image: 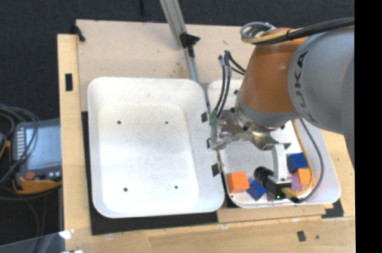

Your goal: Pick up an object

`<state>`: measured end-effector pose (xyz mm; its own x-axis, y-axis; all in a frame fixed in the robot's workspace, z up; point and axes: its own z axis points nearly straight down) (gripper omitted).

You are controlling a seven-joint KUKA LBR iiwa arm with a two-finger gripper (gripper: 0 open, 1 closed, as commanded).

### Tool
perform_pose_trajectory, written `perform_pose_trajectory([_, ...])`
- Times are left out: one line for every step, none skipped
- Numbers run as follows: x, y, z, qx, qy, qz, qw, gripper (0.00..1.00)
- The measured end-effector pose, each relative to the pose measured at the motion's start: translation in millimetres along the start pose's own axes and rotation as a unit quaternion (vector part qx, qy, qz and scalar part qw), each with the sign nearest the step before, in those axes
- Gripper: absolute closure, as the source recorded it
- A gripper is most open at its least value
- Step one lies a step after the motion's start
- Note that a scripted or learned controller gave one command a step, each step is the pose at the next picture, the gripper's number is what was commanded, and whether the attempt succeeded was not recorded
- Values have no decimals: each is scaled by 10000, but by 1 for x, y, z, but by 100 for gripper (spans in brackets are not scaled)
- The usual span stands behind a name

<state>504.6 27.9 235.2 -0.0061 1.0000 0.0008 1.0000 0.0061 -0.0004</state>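
The hand (pixel 258 139) hangs over the right bin (pixel 332 188), placed to reach its contents. Its opening cannot be told beneath the wrist. The orange block (pixel 239 181) and blue block (pixel 256 190) lie just beside it, apparently untouched.

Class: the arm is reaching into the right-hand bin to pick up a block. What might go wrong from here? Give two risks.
1. The orange block and the blue block lie close together near the bin's rim, so a grasp may nudge one or strike the rim.
2. The arm covers much of that bin, so the camera may not confirm a hold.
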Motion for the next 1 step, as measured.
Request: perform_pose_trajectory([56, -15, 7, 6, 4, -9, 10000, 100])
